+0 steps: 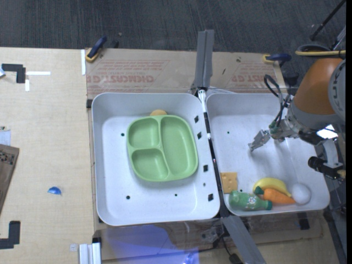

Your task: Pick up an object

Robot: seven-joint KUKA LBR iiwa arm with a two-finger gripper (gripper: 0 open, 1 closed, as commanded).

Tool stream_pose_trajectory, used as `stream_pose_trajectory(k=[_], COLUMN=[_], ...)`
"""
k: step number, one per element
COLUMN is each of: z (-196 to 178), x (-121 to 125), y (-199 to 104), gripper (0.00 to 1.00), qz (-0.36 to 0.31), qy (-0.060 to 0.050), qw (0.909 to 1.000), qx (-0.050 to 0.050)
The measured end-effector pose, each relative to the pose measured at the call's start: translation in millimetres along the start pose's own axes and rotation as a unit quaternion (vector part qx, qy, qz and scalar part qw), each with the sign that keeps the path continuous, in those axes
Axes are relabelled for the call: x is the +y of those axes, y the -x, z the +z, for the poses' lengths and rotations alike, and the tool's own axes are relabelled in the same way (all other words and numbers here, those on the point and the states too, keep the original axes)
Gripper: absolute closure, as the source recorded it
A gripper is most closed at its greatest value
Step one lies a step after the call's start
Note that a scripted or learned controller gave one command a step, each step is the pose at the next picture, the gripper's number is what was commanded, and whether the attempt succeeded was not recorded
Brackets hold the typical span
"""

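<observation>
In the right bin [236, 111] the gripper [258, 142] hangs over bare white floor with its fingers slightly parted and nothing between them, well apart from the objects along the near edge. There a green bottle [250, 201] lies on its side, long axis running left to right with its cap end pointing right, beside a banana [273, 184], a carrot [276, 197], a white egg [301, 192] and a cracker [229, 181]. The left bin [110, 202] holds a green divided plate [163, 147].
</observation>
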State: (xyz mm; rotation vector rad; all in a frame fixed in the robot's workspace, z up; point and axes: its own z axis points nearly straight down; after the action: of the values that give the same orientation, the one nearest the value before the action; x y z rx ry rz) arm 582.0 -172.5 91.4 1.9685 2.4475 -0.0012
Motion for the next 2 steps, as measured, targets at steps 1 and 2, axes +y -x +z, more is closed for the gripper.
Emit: stream_pose_trajectory(k=[1,2], z=[-0.3,0.0], x=[-23.6,-87.7], y=[-34.9,-89.7], gripper=[0.0,0.0], qz=[-0.046,-0.069], qy=[0.0,0.0], qw=[0.999,0.9976], qx=[0.001,0.0])
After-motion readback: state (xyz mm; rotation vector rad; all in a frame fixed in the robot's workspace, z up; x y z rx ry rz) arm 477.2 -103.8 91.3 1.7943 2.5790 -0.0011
